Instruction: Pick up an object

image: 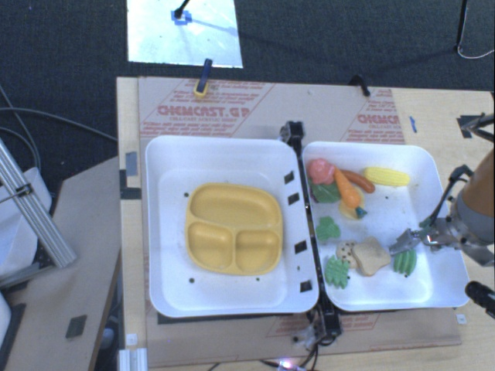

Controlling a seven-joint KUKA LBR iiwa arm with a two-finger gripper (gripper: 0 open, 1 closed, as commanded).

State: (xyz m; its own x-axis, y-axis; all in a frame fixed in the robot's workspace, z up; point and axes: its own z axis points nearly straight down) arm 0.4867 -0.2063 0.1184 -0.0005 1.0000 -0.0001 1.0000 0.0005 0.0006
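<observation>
A green toy (404, 262) lies just beside the grey fingers (403, 243); a tan, dark-speckled piece (366, 256) next to it. Farther off, a yellow plate (233, 228) in a white bin (166, 207).

We're looking down on a robotics lab bench here: two shallow white bins (224, 149) sit side by side on a board (255, 103) printed with "CHEMCAST", and the grey arm (473, 221) comes in from the right. Cables (46, 126) trail over dark carpet (62, 37), an aluminium frame rail (31, 207) stands at the left. Plastic toy food (352, 195) and a yellow divided plate (233, 228) fill the bins, test props rather than a meal.
</observation>
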